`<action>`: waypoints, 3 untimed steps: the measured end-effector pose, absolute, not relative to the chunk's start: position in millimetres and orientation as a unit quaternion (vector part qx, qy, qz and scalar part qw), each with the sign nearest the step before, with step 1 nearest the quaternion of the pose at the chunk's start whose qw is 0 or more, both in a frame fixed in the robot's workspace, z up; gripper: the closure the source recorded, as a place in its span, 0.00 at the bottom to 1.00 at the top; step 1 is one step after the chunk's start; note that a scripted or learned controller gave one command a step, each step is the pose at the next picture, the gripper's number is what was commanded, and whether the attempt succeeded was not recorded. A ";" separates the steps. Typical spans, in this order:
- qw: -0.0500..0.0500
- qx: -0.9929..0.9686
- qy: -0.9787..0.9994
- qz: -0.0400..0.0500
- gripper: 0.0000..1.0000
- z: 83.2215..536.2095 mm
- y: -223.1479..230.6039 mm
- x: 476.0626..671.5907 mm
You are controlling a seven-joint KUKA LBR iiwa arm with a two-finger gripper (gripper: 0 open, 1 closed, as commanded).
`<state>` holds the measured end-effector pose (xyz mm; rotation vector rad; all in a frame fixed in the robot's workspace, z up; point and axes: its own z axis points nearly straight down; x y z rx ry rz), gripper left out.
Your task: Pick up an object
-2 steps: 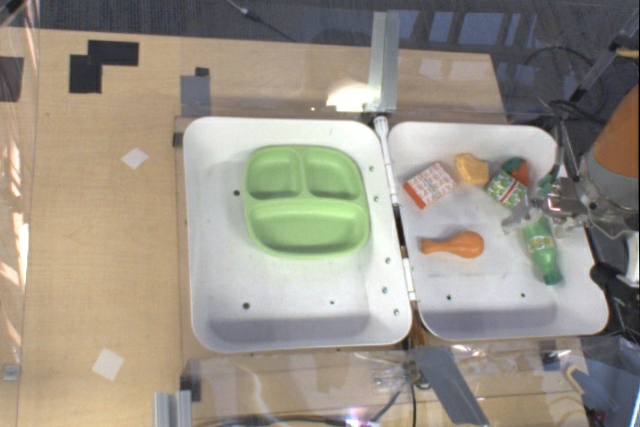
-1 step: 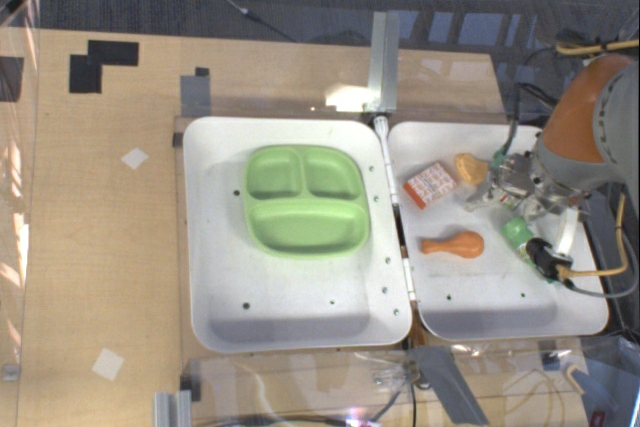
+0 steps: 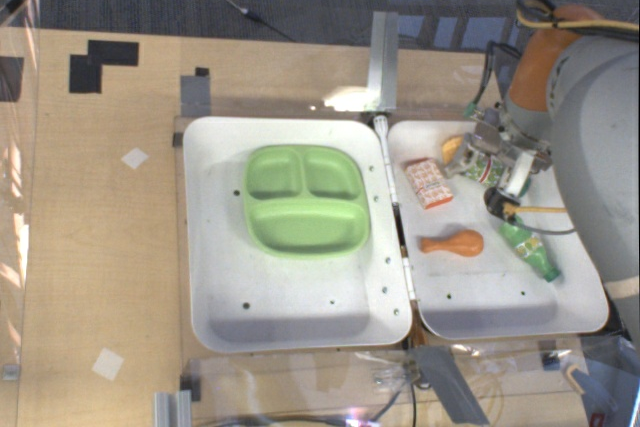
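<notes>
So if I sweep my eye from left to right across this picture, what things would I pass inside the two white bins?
Green divided plate → red-and-white packet → orange drumstick-shaped toy → green bottle.

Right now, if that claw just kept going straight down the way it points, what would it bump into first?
Probably the right bin's white floor near the far edge, beside the yellow object. The gripper points downward; depth is hard to judge.
</notes>
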<state>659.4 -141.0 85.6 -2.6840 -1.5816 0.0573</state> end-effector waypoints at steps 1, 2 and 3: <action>-0.001 -0.937 -0.349 -0.003 0.00 87.7 -108.8 622.4; 0.000 -0.990 -0.143 -0.002 0.00 211.7 -97.0 640.7; 0.001 -0.988 -0.157 0.000 0.00 131.0 -153.5 567.0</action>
